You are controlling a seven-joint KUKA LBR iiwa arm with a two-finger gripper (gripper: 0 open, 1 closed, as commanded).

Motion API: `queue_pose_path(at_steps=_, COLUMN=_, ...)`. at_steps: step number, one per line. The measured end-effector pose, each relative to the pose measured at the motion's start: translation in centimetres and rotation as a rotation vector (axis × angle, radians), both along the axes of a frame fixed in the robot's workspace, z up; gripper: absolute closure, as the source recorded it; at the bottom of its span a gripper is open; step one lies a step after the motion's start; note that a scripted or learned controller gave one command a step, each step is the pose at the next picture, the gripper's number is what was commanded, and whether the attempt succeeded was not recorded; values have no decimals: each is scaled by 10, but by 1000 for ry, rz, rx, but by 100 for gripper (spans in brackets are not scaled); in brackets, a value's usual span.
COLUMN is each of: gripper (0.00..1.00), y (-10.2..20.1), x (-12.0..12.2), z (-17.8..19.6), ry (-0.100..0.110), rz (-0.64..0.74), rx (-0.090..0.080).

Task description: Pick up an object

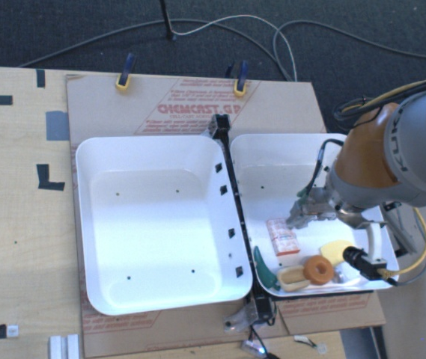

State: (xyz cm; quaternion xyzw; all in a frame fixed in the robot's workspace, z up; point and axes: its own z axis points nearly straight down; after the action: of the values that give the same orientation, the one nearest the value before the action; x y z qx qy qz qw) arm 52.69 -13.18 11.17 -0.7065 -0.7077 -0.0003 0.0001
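Observation:
My gripper (300, 214) hangs low in the right bin (272, 155), just right of a small white and red box (281, 237) that lies flat on the bin floor. The arm's grey wrist and orange band (366, 159) cover most of the gripper. At the bin's front edge lie a brown ring-shaped piece (319, 269), a tan block (293, 277), a yellow piece (338, 250) and a dark green piece (265, 270).
The left bin (153, 223) sits beside the right one, split from it by a black clip rail (231, 208). Both rest on a cardboard sheet (190, 107) held by two clamps. Cables run over the dark floor behind.

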Motion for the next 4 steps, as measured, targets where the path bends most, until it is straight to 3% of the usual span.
queue_pose_path(at_steps=3, gripper=100, y=10, x=-11, z=144, ry=-2, rz=-1, rx=-1)
queue_pose_path(at_steps=4, gripper=100, y=54, x=5, z=143, ry=1, rz=2, rx=0)
